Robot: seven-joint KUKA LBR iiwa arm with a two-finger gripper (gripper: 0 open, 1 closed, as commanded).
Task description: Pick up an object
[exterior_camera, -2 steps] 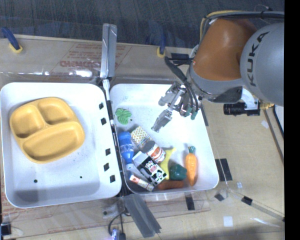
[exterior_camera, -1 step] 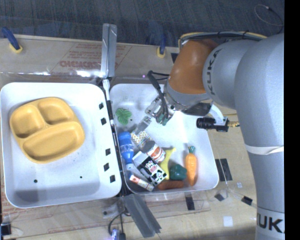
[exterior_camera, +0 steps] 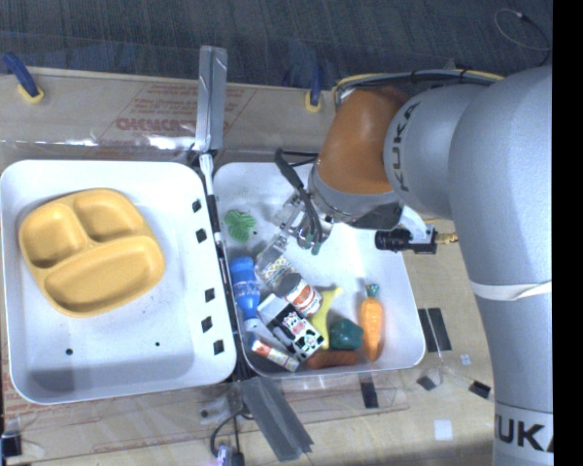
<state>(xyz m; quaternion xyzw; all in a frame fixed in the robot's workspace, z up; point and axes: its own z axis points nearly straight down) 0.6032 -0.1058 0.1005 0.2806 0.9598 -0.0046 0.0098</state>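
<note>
Camera view gives you two white bins side by side: the left bin (exterior_camera: 39, 357) holds a yellow divided plate (exterior_camera: 89, 249) lying flat toward its far left. The right bin (exterior_camera: 408, 289) carries the clutter. Look for a green leafy toy (exterior_camera: 240, 224) near its far left corner, a blue bottle (exterior_camera: 244, 282) along its left wall, a black-and-white patterned box (exterior_camera: 301, 328) and a small tube (exterior_camera: 272, 354) toward the near edge, and an orange carrot (exterior_camera: 370, 324) standing beside a dark green piece (exterior_camera: 346, 335) on the right. The gripper (exterior_camera: 306, 223) hangs over the far middle of the right bin, above a silvery wrapped item (exterior_camera: 273, 260); you cannot tell how it is set.
</note>
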